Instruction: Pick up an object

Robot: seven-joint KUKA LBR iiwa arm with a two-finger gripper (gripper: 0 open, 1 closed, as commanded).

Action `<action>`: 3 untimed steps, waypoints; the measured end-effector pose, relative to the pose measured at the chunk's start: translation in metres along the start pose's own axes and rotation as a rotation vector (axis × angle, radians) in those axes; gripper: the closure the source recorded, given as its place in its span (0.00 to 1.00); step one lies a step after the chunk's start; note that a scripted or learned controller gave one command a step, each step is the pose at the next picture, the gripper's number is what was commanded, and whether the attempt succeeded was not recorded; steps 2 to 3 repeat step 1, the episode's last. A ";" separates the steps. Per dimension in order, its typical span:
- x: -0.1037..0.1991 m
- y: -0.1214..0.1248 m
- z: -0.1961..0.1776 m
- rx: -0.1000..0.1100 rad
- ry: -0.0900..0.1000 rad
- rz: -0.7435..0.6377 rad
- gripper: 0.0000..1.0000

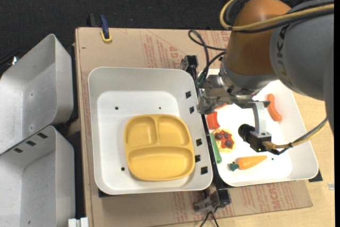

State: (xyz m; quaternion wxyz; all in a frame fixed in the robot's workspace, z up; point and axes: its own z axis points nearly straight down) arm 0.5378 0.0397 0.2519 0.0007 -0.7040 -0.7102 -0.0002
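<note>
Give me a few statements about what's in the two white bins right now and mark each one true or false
1. A yellow divided tray lies in the left bin. True.
2. A toy carrot lies in the right bin, near its front edge. True.
3. The yellow divided tray is stacked with toys. False: its compartments show nothing in them.
4. The arm hangs over the left bin. False: it is over the right bin, by the wall between the two bins.
5. An orange sausage-shaped piece lies toward the back of the right bin. True.
6. The toy carrot rests on the yellow divided tray. False: the two are in different bins.
</note>
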 end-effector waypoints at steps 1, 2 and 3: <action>0.055 0.006 -0.004 -0.002 0.000 0.000 1.00; 0.055 0.006 -0.004 -0.002 0.000 0.000 1.00; 0.055 0.006 -0.004 -0.002 0.000 0.000 1.00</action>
